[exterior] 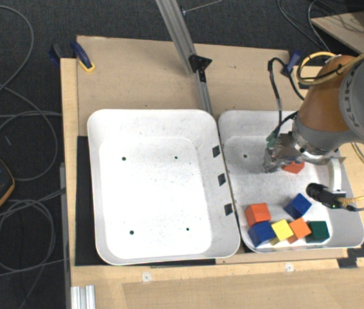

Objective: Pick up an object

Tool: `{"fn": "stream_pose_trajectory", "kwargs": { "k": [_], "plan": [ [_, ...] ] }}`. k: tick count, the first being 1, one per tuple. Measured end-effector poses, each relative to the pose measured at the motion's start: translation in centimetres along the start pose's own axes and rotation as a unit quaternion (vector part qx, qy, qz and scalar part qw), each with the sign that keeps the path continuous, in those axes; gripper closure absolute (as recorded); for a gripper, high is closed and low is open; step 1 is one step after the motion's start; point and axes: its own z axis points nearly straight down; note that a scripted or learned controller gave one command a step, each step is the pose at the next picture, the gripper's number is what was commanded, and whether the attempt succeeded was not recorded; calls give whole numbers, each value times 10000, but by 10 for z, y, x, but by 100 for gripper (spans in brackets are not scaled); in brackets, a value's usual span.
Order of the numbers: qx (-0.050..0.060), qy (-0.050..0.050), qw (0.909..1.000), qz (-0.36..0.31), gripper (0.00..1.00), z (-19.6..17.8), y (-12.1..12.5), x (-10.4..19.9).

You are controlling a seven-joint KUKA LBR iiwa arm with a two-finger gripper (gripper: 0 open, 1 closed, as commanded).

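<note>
My gripper (274, 161), fingers pointed down into the right-hand shallow white plastic bin (246, 140), hangs low over its floor; how far they are parted I cannot tell, and nothing shows between them. To the left, the other shallow white plastic bin (150, 185). Just right of my fingers lies a small red-orange block (293, 167), partly hidden by my wrist. Nothing appears lifted yet, so the pick itself looks still ahead.

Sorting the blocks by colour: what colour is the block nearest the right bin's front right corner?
Green. The block shows best in the camera view, beside an orange block.
</note>
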Motion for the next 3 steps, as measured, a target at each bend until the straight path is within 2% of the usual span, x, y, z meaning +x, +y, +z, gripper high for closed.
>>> {"fn": "stream_pose_trajectory", "kwargs": {
  "k": [2,3],
  "plan": [
    [-33,-14,10000,-10,100,-103,-4,-6],
    [-8,5,10000,-40,100,-103,11,55]
  ]
}}
